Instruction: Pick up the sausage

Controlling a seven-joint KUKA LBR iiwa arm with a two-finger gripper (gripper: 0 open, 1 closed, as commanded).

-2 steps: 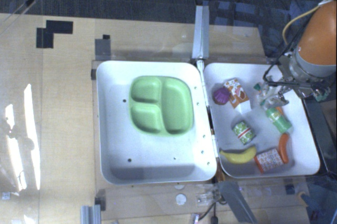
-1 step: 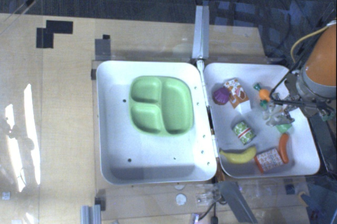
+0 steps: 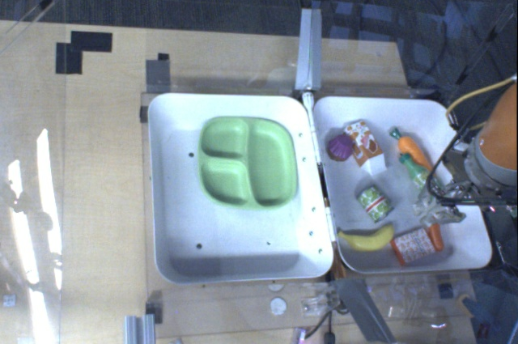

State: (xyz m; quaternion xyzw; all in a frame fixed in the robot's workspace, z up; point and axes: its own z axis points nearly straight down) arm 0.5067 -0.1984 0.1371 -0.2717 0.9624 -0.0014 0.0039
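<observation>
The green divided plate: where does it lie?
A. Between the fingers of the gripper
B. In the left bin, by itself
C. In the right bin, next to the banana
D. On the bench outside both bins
B: the green divided plate lies on the floor of the left bin, while the banana and the other small items are in the right bin.

Enters at the right edge of the frame, mid-height. Grey-bodied arm (image 3: 492, 164) with a rounded orange band uppermost, bright against the dark floor. Carries a thin yellow cable arcing over the orange part and black cables looping down its left side. Ends lower left in a pale metallic gripper (image 3: 437, 209), small, glinting, with blurred detail.
</observation>
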